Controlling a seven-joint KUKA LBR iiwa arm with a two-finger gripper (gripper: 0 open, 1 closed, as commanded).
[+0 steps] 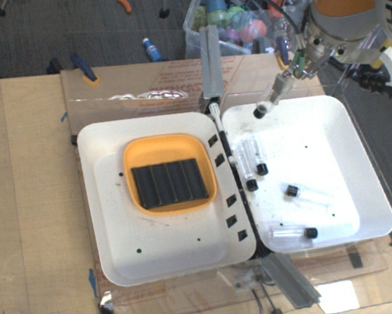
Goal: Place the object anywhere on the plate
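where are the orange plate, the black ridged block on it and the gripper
orange plate (pixel 168 146): camera view, bare back rim
black ridged block (pixel 170 183): camera view, middle of its top
gripper (pixel 261 110): camera view, dark tip

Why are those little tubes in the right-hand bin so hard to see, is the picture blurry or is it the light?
Camera view: mostly the light and the material. The clear tubes nearly vanish against the white right bin, only their black caps stand out; lighting is even, with soft shadows; glare streaks the plastic sheet behind the bins; the orange plate reads sharply; the pincer looks slightly soft.
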